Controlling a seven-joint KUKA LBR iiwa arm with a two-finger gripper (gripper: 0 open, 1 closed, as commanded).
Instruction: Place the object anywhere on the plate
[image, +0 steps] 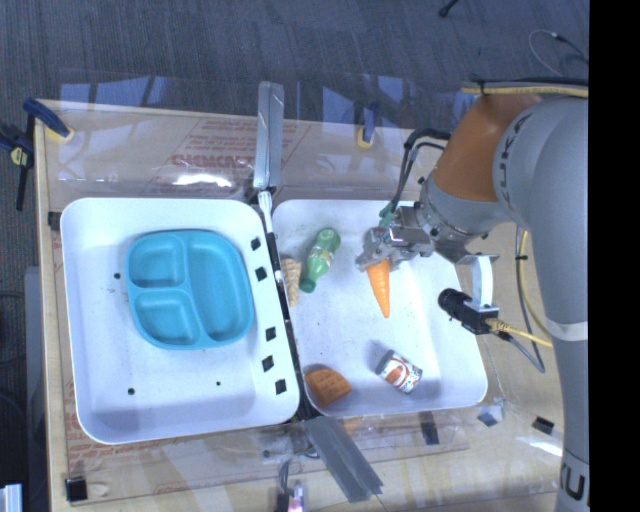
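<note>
Lying nearest the camera, against the front edge of the right bin (455, 385), are a brown bread roll (328, 383) at the front-left corner and a small red-and-white can (400, 372) tipped on its side toward the front-right. A green bottle (319, 258) is lying tilted near the bin's left wall, with a pale corn-like piece (291, 277) just beside that wall. The gripper (385, 254) is hanging over the rear half of the right bin, and its fingers are closing on the top of the orange carrot (381, 286), which is pointing tip-down toward the bin floor. The blue divided plate (188, 288) is sitting in the middle of the left bin (85, 395), well apart from the carrot.
</note>
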